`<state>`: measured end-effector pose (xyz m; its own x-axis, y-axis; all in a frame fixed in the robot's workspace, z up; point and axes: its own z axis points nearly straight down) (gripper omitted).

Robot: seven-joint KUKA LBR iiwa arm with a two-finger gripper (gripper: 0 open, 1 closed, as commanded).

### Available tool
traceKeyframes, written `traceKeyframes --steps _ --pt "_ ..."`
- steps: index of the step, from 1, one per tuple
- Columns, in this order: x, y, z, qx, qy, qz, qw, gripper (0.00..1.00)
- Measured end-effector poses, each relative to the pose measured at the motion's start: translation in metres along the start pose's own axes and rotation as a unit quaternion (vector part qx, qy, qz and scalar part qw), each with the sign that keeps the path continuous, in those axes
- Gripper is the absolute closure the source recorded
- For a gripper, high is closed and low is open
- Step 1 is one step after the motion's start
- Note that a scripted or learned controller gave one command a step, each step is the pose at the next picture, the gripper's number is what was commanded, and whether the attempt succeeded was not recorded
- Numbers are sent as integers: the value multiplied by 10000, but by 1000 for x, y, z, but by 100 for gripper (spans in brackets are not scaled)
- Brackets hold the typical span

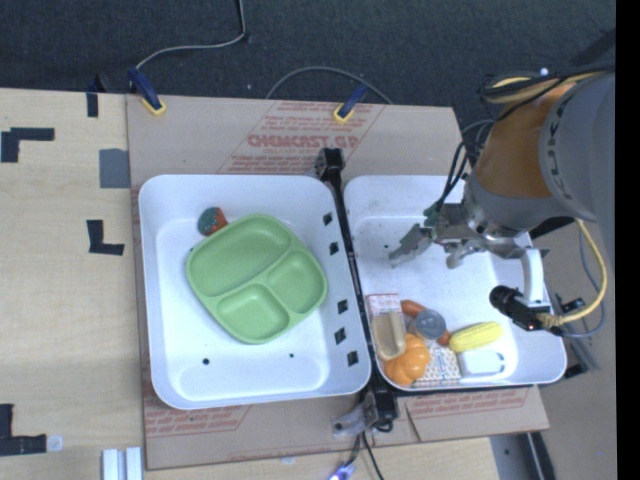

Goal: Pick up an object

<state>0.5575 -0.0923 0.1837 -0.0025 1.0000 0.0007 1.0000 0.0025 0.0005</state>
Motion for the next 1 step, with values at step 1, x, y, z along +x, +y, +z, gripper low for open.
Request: traceKeyframes --steps 1 --pt "-12 -41 32 15 -4 12 10000 0"
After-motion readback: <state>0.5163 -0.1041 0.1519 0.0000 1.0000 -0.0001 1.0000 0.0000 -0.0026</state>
